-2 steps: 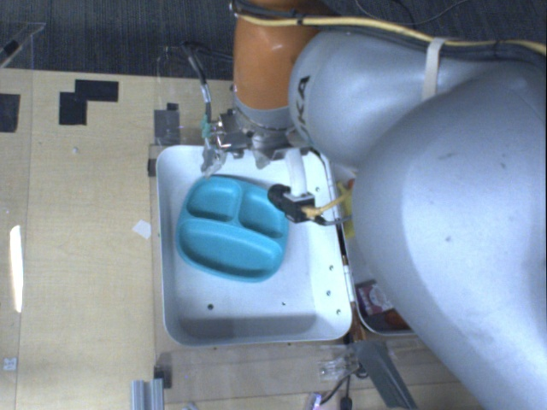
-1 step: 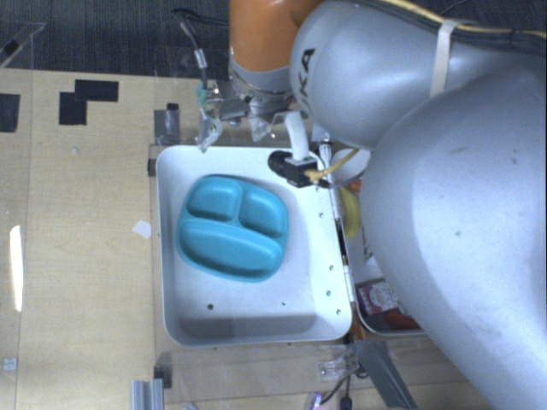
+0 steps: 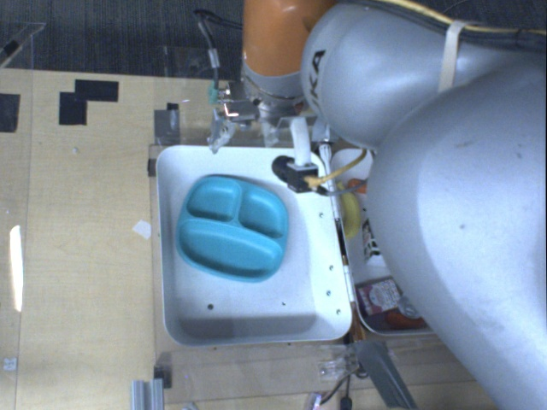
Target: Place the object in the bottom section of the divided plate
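The big grey arm (image 3: pixel 427 101) hangs over the bins, its claw hidden so I cannot tell, and must next reach the blue plate (image 3: pixel 232 226).

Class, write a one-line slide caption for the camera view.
Grey KUKA arm hangs over two white bins; a blue three-section divided plastic plate lies in the left white bin, its end effector at the far rim.

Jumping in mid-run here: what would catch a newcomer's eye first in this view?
The huge grey arm swamps the right and top, its orange band at upper centre. Next is the blue divided plate sitting in the left white bin, with the gripper poised at that bin's far rim.
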`<state>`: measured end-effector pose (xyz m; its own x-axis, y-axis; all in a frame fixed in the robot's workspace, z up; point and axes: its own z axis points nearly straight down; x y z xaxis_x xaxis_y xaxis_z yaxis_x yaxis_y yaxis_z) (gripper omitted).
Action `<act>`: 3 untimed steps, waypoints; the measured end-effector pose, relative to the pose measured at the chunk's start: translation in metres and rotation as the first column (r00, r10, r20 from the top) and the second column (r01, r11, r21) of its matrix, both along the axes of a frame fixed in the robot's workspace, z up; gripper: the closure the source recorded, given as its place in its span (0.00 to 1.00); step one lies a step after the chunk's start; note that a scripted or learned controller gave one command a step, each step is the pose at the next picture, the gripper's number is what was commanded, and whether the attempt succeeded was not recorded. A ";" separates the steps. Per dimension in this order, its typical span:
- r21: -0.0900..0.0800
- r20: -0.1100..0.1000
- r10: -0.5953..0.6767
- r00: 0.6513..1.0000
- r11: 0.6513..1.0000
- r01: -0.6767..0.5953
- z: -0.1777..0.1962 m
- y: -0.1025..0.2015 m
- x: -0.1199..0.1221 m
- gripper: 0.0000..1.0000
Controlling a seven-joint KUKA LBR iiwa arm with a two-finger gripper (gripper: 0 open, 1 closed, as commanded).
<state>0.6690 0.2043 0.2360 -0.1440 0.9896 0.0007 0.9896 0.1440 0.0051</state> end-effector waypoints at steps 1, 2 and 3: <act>0.001 0.007 0.010 1.000 1.000 -0.010 0.012 0.002 0.001 1.00; -0.002 0.002 0.468 0.884 0.884 -0.468 -0.053 0.024 0.000 1.00; -0.005 0.002 0.801 0.598 0.598 -0.801 -0.088 0.020 0.001 1.00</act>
